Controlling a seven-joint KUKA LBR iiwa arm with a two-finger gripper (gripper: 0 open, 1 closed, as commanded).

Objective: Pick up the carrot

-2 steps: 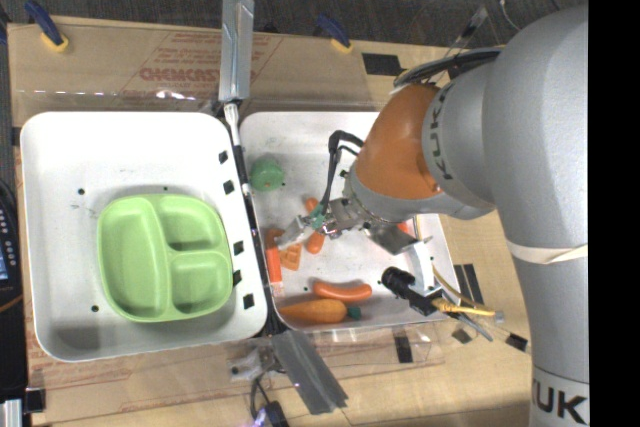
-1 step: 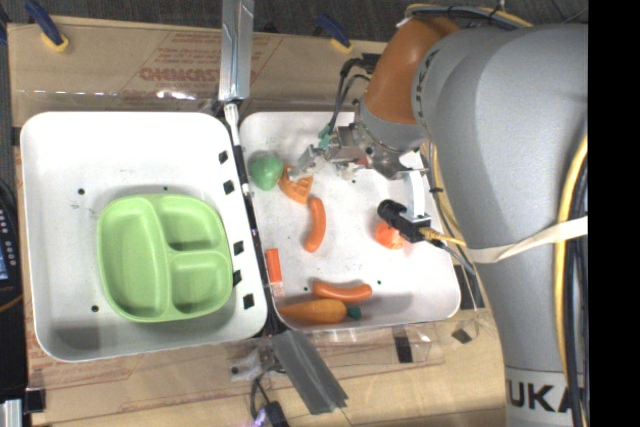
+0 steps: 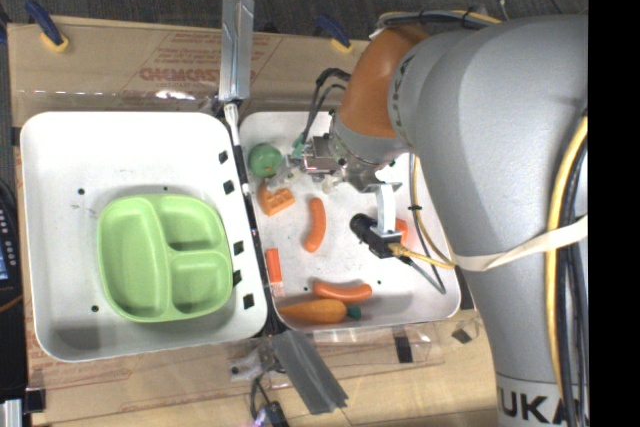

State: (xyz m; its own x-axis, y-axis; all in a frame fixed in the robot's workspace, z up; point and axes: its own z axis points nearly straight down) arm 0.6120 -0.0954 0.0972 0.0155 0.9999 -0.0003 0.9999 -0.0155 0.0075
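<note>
– Gripper (image 3: 313, 158): where does it stand?
– Over the right bin (image 3: 432, 300), toward its upper-left corner in the camera view. It sits at the end of the grey arm (image 3: 500, 145), which reaches in from the right. Whether it is spread or pressed together cannot be told from this angle.
– What lies nearest?
– A green ball (image 3: 264, 158) just to its left, close to the wall between the bins. An orange block (image 3: 277, 201) sits just below the ball. A red-orange stick (image 3: 315, 223) lies near the middle of the bin, below the gripper and apart from it.
– And the carrot?
– The carrot (image 3: 312, 311) lies flat along the lower wall of the right bin, green end pointing right, well apart from the gripper. A red-orange piece (image 3: 343, 291) lies just above it, close enough that contact cannot be ruled out. A small orange strip (image 3: 273, 265) sits by the dividing wall, near the carrot's left end.
– The other bin?
– The left bin (image 3: 60, 165) holds a green divided plate (image 3: 165, 255), set low in the bin. Both bins rest on a brown board (image 3: 120, 55).
</note>
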